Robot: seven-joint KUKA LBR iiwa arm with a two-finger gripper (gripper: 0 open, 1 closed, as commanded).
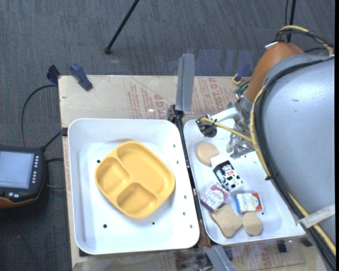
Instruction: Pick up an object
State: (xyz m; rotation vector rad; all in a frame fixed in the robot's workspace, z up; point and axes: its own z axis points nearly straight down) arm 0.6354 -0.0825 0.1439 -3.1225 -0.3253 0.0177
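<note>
The right bin (199,168) holds several small items. A tan oval biscuit (207,152) lies near its back left. In front of that are a black-and-white cow-print carton (227,175), a purple-red packet (214,197) and an orange-and-blue packet (248,202). A toast-like slice (226,221) and a round biscuit (252,223) lie by the front edge. My gripper (239,144) hangs low over the bin's back right, just right of the oval biscuit and behind the carton. The bulky grey arm (299,140) hides much of it.
The left bin (82,151) holds a yellow divided plate (135,178). A grey upright post (185,86) stands behind the seam between the bins. Yellow and black cables (217,126) trail from the wrist over the right bin's back. A teach pendant (14,174) lies on the floor at left.
</note>
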